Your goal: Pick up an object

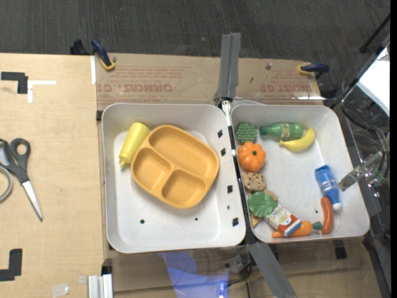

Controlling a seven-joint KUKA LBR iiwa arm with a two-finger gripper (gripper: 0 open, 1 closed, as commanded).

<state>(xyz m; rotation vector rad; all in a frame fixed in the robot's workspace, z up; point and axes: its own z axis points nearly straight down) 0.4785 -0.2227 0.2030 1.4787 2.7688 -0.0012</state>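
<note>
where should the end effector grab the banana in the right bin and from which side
Grip the banana across its thick middle, coming straight down from above. It lies flat on the right bin floor, curved, with its long axis running roughly left to right, so the fingers would likely close best across its narrow width. The green bottle touches its upper left side, so a spot toward the right half probably leaves more finger room.

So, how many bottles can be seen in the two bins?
3: a yellow bottle in the left bin beside the tray; a green bottle and a blue bottle in the right bin. Others may be hidden.
</note>
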